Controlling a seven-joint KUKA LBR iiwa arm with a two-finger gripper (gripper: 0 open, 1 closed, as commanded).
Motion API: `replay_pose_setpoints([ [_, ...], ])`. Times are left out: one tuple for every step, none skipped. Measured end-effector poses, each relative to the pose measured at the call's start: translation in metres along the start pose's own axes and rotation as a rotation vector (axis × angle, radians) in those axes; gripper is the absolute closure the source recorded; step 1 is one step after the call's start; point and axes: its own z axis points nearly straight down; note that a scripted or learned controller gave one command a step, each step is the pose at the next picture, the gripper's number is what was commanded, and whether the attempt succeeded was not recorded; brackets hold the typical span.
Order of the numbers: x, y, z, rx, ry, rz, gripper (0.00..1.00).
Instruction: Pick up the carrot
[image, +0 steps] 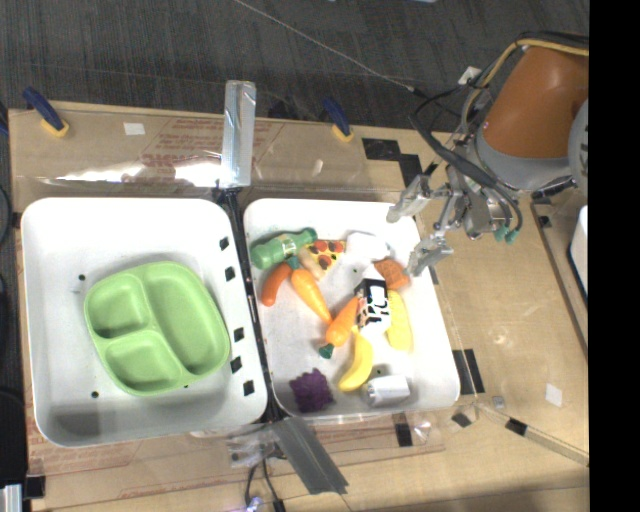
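Note:
An orange carrot (341, 320) with a small green tip lies slantwise in the middle of the right bin (432, 330). A second carrot-like orange cone (309, 292) lies just to its upper left, and a shorter orange piece (273, 284) rests near the divider. My gripper (420, 230) hangs over the bin's upper right corner, above and to the right of the carrot. It is open, with one finger (406, 206) near the back rim and the other (431, 252) over the right rim. Nothing sits between them.
Around the carrot lie a green bottle (281, 247), a pizza slice (322, 256), a black-and-white packet (373, 302), two bananas (357, 365) (399, 326), purple grapes (312, 390) and a white can (388, 388). The left bin holds a green divided plate (155, 325).

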Motion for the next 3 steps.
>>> replay_pose_setpoints([
  [0.039, 0.002, 0.164, -0.003, 0.009, 0.086, 0.00],
  [0.079, 0.093, 0.176, -0.004, 0.001, -0.027, 0.00],
  [0.078, 0.092, 0.166, -0.002, 0.000, -0.032, 1.00],
])
